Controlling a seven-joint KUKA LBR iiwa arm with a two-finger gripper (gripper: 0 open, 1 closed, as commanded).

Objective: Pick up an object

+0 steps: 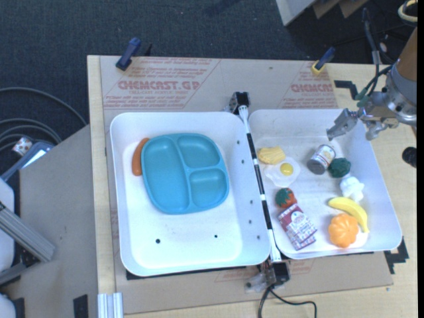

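Claw (358, 121) hung open and empty at one o'clock of the right bin (387, 197) — fingers spread. Just below, at six o'clock, lay a tin can (322, 158) beside broccoli (340, 167) — banana (350, 210) farther down.

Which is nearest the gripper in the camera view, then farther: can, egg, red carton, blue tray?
From the gripper:
1. Can, just below it in the right bin.
2. Egg, toward the divider.
3. Red carton, front of the bin.
4. Blue tray, left bin.
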